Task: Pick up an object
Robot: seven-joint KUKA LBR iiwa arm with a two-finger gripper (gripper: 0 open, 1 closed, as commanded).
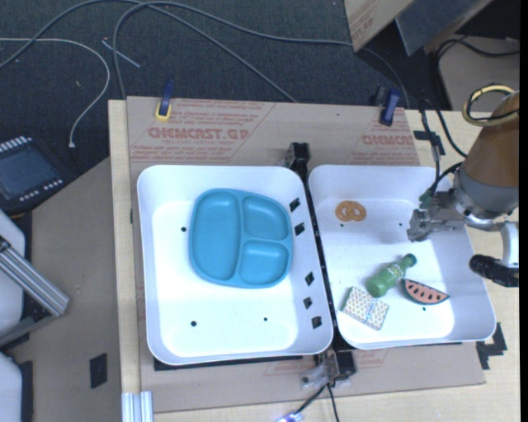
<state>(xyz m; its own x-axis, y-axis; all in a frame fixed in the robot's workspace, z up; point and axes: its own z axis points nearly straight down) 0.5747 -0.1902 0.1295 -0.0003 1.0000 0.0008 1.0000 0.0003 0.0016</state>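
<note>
The jaws (pixel 422 224) hang over the right bin (pixel 470 330), and I cannot tell how they stand, so they should go down right over the bottle (pixel 388 277) lying near the melon (pixel 424 292), then squeeze its middle.

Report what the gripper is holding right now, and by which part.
Nothing is visibly held. The two-finger gripper hovers in the right white bin, apart from the green plastic bottle, with nothing between its fingers.

Dark carpeted floor (pixel 247 49) behind the bench — loose cables (pixel 91 58) trailing across it, cardboard box (pixel 371 21) at the top edge
</note>
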